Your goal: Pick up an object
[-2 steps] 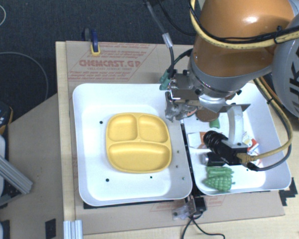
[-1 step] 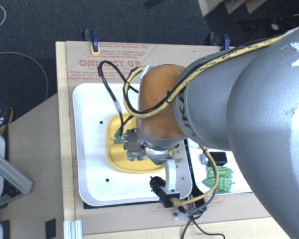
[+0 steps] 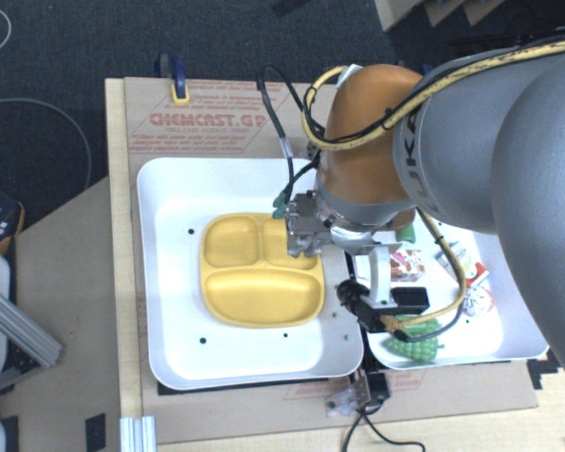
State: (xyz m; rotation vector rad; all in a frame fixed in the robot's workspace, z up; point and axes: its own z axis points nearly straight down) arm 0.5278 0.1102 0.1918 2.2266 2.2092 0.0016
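- Yellow divided tray (image 3: 261,273): lies flat in the left bin (image 3: 165,271), right of centre. Its two small compartments face the far rim and its one large compartment the near rim. The dividing ridge, and the large compartment's long axis, run left to right across the view, dipping slightly to the right.
- Gripper (image 3: 299,238): sits at the tray's far right corner, over the rim of the right small compartment. Whether it is parted or closed cannot be told.
- Arm (image 3: 377,149): overhangs the seam between the bins and hides much of the right bin (image 3: 513,342).
- Right bin contents: a green knobbly object (image 3: 414,347) near the front, and red-and-white packets (image 3: 407,264) behind it.
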